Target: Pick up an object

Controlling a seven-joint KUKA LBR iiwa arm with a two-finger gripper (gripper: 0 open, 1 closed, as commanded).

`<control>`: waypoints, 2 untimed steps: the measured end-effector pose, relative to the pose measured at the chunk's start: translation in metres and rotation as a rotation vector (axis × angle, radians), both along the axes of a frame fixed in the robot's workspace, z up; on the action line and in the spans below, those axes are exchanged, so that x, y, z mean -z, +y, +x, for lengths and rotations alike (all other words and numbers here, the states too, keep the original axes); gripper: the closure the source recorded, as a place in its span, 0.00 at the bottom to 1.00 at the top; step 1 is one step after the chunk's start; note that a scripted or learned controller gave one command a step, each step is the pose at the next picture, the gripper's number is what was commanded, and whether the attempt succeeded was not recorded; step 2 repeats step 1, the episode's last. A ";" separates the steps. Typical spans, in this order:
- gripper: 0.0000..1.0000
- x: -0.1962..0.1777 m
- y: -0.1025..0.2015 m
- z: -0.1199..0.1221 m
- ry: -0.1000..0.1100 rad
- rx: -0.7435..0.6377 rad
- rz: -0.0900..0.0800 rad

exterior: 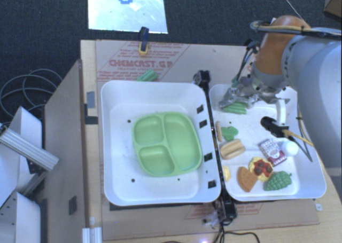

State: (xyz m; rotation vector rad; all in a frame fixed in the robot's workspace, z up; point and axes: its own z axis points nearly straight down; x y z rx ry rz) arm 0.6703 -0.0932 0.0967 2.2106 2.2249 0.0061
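- My gripper (233,99) is down at the far edge of the right bin (315,186), close to its far-left corner, right above a long green piece (235,109); whether it is wide or narrow I cannot tell, since the wrist hides that part.
- The green piece lies flat just under the tool, near the far wall; I judge it the target, though nothing shows it gripped.
- Other candidates sit nearer the front of that bin: a small green leafy item (230,132) and a bun-like item (232,149) along the left wall; a red and white packet (271,151) mid-bin; a pizza-like piece (260,167), an orange wedge (246,179) and a green bumpy piece (278,181) by the front edge.
- The left bin (117,183) carries a green divided tray (166,143) in its middle.
- Step in hand, by my reading: the descent onto the green piece; next calls for closing squarely across its narrow width, then a straight lift clear of the far wall.
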 end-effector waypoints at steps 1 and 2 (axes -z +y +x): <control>1.00 -0.094 0.076 -0.026 -0.001 -0.005 0.004; 1.00 -0.094 0.076 -0.026 -0.001 -0.005 0.004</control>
